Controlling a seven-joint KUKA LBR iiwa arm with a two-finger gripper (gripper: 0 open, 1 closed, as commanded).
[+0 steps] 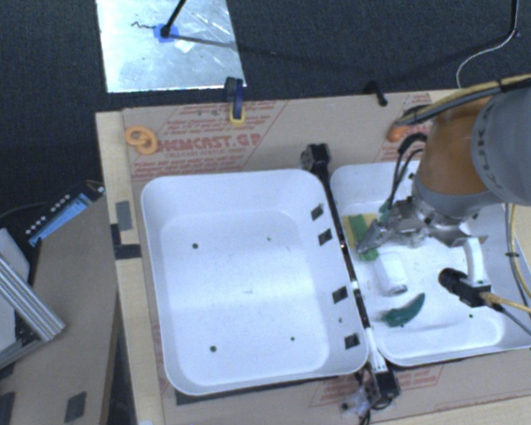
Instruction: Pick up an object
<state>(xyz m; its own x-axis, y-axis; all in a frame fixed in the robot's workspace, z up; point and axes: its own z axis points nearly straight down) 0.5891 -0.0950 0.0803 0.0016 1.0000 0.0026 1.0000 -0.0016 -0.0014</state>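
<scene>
My gripper [370, 239] reaches down into the right bin [448, 334], near its left wall. Its tips sit over a green and yellow object [359, 222] that lies against that wall. A white cylinder [391, 274] lies just below the gripper, apart from it. Further toward the front lies a dark green curved object [404, 311]. Nothing shows between the fingers.
The left bin [244, 275] stands beside the right one, with black clips [322, 212] along the shared divider. An orange ring [141, 140] lies on the cardboard at the back left. The arm's grey body covers the right bin's far right side.
</scene>
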